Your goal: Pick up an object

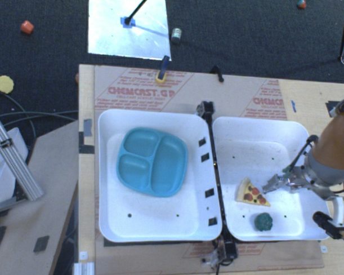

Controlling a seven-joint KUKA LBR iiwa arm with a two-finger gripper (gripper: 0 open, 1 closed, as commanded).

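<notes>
While the arm reaches in over the counter's right edge, its end effector (270,187) hovers low in the right bin (256,134) with nothing gripped.

The two thin fingers stand slightly parted, tips pointing toward the bin's centre, just beside the upper right edge of the pizza slice toy (250,193); whether they touch it cannot be told, and the slice is not between them. The slice lies flat near the bin's front left part, close to the divider between the bins. A dark green round object (263,221) rests near the bin's front edge, just behind and right of the slice, apart from it. In the left bin (110,216) a blue sectioned plate (152,161) sits toward the rear centre.
</notes>
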